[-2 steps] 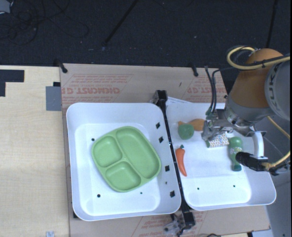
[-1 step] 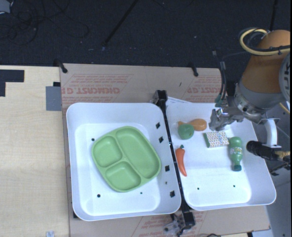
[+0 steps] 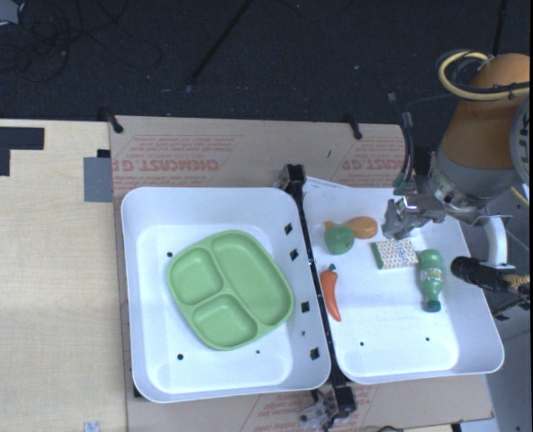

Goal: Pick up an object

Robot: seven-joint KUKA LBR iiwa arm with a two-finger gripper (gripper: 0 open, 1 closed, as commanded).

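Hovering gripper [image 3: 402, 226] just above patterned box [image 3: 395, 255] in right bin [image 3: 483, 354]. Finger state impossible to tell

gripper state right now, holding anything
Gripper: cannot be told whether open or closed; it hangs over the right bin just above the small patterned card, with nothing seen between its fingers.

We see a robotics lab: a bench [image 3: 41, 268] with cardboard-backed white bins [image 3: 149, 232], loose cables [image 3: 86, 7] on dark floor.
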